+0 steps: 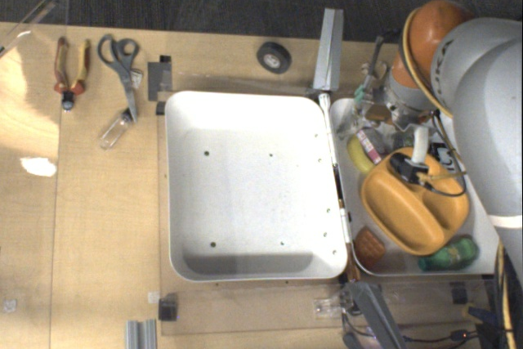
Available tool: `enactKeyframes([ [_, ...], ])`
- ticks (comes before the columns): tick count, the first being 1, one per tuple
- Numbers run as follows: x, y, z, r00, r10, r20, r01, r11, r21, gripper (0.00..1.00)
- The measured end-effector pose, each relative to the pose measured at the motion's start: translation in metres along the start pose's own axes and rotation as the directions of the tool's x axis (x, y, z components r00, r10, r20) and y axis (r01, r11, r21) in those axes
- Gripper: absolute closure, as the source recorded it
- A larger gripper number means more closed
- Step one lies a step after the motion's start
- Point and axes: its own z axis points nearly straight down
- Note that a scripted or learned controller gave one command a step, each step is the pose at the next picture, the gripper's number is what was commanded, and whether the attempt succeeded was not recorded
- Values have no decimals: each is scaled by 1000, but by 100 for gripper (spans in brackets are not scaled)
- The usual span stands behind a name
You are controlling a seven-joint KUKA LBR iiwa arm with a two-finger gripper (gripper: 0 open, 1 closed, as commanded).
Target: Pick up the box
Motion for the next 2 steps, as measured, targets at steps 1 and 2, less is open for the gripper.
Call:
enactKeyframes([
  [1,1,2,-13,1000,-4,1,4,1000,-6,100],
  [2,7,-46,-121,993,-120,-1,120,993,-3,100],
])
